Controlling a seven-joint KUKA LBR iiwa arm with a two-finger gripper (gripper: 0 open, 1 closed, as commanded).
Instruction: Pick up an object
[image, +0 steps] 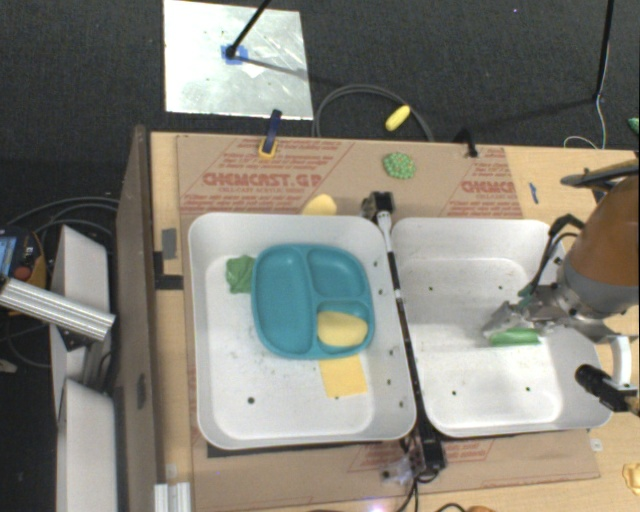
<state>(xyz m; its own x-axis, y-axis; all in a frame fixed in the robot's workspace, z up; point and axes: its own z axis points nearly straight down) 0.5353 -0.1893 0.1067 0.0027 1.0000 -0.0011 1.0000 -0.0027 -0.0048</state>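
Fingers (500, 322) of mine rest low near the right bin's (470, 405) right edge, just above a green piece (515, 338); whether they pinch it I cannot tell. Left bin (215, 400) carries a blue tray (300, 295).

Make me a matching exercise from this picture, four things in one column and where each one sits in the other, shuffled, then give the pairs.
Things
1. teal divided plate
2. yellow rounded lump
3. flat yellow square
4. green stick-shaped object

Places
A. right bin, at the gripper
B. in a plate compartment
C. left bin floor, below the plate
D. middle of the left bin

Pairs: 1-D, 2-B, 3-C, 4-A
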